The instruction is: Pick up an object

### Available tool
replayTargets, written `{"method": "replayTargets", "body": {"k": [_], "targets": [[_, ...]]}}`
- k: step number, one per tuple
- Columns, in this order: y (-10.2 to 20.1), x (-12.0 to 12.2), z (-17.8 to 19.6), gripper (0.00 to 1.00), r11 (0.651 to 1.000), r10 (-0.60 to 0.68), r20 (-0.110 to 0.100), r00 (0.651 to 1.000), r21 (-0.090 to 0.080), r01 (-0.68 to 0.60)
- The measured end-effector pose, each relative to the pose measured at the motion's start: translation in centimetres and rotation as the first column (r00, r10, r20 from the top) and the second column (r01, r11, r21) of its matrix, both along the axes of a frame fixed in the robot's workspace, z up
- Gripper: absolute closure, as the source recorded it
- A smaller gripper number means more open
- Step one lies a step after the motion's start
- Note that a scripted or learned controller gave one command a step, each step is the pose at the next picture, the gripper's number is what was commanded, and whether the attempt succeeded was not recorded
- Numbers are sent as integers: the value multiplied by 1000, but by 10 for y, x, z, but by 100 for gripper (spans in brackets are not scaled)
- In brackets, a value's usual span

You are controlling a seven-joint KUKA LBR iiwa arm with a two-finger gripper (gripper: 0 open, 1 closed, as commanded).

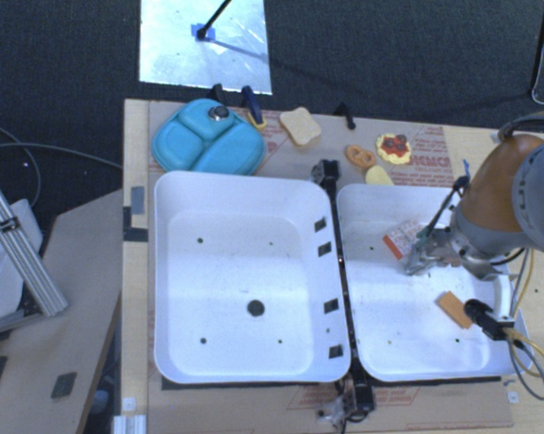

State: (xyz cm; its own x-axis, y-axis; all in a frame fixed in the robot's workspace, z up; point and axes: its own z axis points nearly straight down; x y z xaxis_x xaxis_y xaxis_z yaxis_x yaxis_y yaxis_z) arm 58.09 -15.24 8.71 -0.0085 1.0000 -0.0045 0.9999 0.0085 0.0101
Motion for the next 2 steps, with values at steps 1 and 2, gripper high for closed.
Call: {"method": "replayTargets", "body": {"k": [1,2], "targets": [[-54,50,7,100,1000,-5,-1,1000,0,5],[-55,-12,2,100,1000,-9,4,1000,1,9]]}}
